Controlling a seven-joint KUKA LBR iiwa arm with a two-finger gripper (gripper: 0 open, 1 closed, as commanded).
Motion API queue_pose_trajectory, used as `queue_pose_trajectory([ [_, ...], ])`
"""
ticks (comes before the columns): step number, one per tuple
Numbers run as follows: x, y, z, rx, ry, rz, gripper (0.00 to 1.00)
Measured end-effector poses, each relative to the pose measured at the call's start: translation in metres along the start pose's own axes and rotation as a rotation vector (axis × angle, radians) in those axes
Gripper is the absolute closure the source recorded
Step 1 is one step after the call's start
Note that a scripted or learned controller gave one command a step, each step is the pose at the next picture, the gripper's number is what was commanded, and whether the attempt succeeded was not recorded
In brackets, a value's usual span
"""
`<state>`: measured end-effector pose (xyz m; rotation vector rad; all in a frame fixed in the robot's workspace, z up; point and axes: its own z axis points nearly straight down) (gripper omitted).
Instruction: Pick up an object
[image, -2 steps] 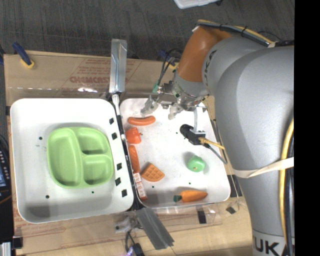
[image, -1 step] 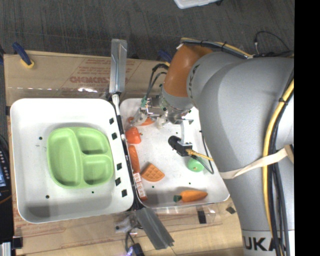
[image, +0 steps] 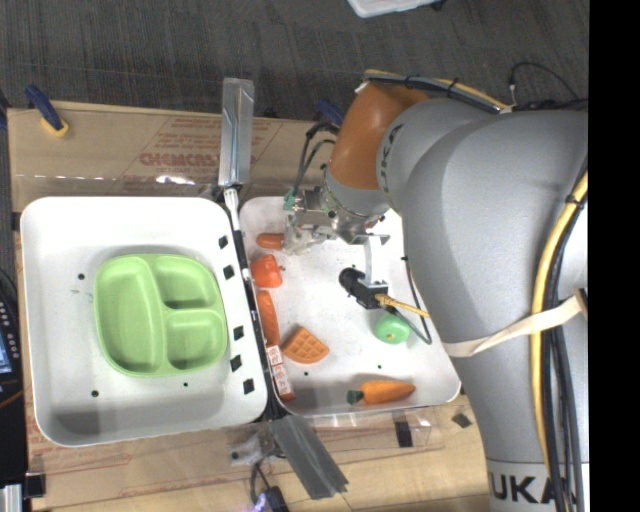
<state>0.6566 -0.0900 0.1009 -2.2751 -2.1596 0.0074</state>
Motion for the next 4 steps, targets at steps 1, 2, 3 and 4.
queue_pose_trajectory([
  [1, 0.023, -0.001, -0.154, -0.012, -0.001, -0.160, 1.00],
  [2, 0.035, -0.123, -0.137, -0.003, 0.000, -0.328, 1.00],
  [3, 0.035, -0.123, -0.147, -0.001, -0.001, -0.332, 1.00],
  [4, 0.035, -0.123, -0.156, 0.001, -0.001, -0.335, 1.00],
])
